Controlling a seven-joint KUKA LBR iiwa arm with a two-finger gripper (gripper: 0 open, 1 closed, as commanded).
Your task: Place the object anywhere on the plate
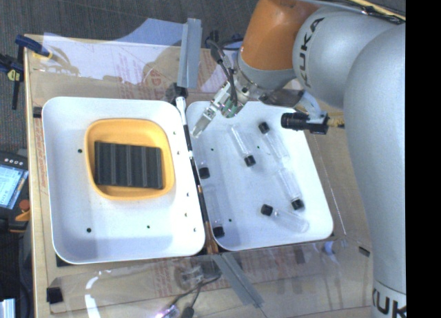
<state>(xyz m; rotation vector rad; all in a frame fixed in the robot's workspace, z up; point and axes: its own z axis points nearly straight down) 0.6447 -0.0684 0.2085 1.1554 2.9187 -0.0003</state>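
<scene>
- Arm (344,69): grey, smooth-shelled, with an orange band above the wrist; it reaches in from the right and hangs over the upper edge of the right bin.
- Bench (103,69): flat, covered with paper sheets, carrying two shallow white bins side by side.
- Left bin (62,227): white, rounded corners, holding the plate.
- Right bin (317,199): white, matte, holding the loose objects.
- Plate (131,134): yellow, rounded-rectangular with a raised rim; a dark ribbed insert fills its centre. It lies to the left of the fingers, across the wall between the bins.
- Objects (286,182): several clear, tube-like pieces with small black caps, glassy and hard to outline against the white floor. They lie below and right of the fingers, long axes mostly slanting from upper left to lower right.
- Gripper (210,115): slim metallic fingers pointing down-left, tips over the right bin's upper-left corner. Nothing is visible between them; whether they stand apart or together cannot be told.
</scene>
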